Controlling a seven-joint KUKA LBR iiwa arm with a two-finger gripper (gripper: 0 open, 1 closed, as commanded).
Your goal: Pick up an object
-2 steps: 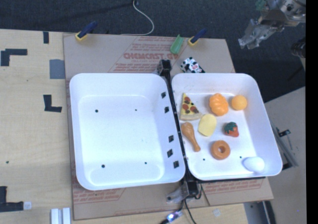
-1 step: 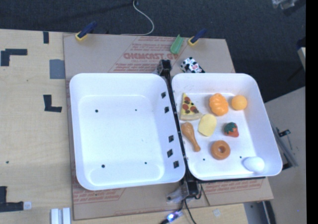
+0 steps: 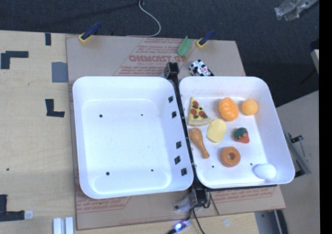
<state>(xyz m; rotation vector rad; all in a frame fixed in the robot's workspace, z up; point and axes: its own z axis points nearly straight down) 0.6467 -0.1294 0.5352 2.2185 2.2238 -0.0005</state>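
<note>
The right bin (image 3: 275, 124) holds several toy foods. A pizza slice (image 3: 197, 112) lies at its left side, with a chicken drumstick (image 3: 198, 142) below it. A pale yellow piece (image 3: 217, 131) sits in the middle. An orange pumpkin-like piece (image 3: 227, 108) and a small orange ball (image 3: 249, 107) sit toward the back. A red and green strawberry (image 3: 240, 135), a donut (image 3: 230, 156) and a white egg (image 3: 265, 171) lie nearer the front. The gripper (image 3: 294, 3) hangs at the view's top right, high and well away from the bin, with nothing seen in it.
The left bin (image 3: 83, 124) adjoins the right one along a clipped centre seam (image 3: 179, 134). A black-and-white cow-patterned object (image 3: 199, 68) lies just behind the right bin. Clamps (image 3: 89, 31) and a green clip (image 3: 184, 46) hold the cardboard's far edge.
</note>
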